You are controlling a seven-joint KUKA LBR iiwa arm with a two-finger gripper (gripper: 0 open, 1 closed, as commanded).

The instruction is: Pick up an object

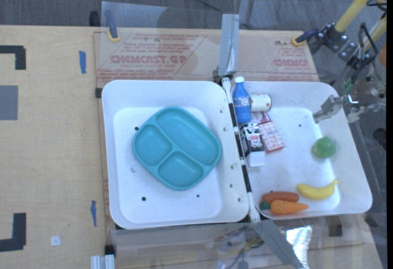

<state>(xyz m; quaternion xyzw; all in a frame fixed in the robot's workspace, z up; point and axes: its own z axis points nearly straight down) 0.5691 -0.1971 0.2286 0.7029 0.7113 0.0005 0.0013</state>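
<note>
Green ball [323,147] is seen in the right bin [353,139], near its right wall | gripper [322,112] is held just above-left of it, at the upper right | a short move down-right is judged needed | finger state cannot be told.

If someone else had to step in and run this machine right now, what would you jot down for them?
Gripper: at the right bin's upper right edge, holding nothing that can be seen; whether its fingers are open is unclear.
Right bin holds: blue bottle, small can, milk carton, red-and-white packet, green ball, banana, carrot, sausage.
Left bin holds a teal divided plate.
Done: nothing lifted yet.
Left: go down on one item, likely the nearby green ball, grip it, lift it.
</note>
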